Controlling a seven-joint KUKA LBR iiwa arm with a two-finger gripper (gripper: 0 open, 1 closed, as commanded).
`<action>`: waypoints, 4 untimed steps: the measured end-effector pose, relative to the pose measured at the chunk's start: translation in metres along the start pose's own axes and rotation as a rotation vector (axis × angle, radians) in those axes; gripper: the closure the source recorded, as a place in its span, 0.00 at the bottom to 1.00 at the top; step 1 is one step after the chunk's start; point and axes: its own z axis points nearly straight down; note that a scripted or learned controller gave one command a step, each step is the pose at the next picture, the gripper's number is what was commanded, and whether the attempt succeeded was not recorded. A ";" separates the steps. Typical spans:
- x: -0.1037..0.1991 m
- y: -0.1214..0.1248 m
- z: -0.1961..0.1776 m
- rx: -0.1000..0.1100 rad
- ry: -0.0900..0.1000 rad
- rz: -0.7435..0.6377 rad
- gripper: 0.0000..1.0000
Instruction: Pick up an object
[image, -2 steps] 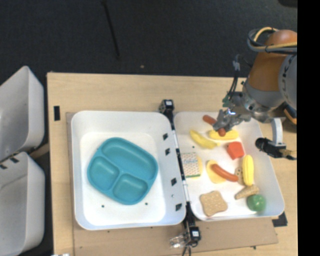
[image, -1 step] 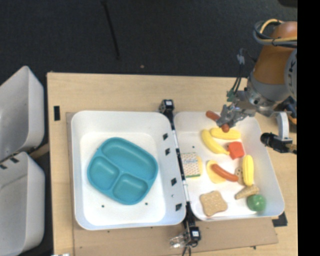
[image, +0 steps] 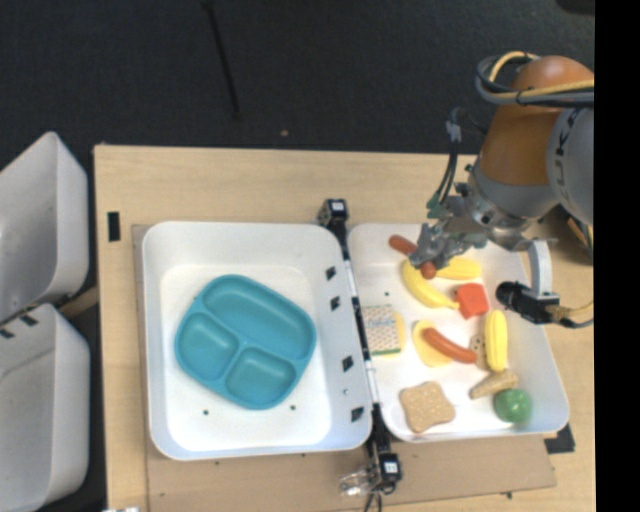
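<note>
The gripper (image: 432, 258) is seen low over the far end of the right bin (image: 556, 392), just above a banana (image: 424, 287) and beside a small sausage (image: 402, 243); whether it is apart or together cannot be told. A blue plate (image: 245, 341) is seen in the left bin (image: 158, 400).

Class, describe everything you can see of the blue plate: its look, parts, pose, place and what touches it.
The blue plate is a rounded, teal, plastic-looking tray with three sunken compartments: one large one towards the far side and two smaller ones nearer the camera. It lies flat, right way up, turned at a slant, roughly in the middle of the left bin. It rests on the bin's white floor; nothing lies on it, and it holds no food.
</note>
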 end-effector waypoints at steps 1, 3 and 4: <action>0.052 -0.010 -0.009 0.000 0.001 -0.002 1.00; 0.144 -0.040 0.000 0.002 0.000 -0.001 1.00; 0.137 -0.026 -0.005 -0.002 0.000 0.003 1.00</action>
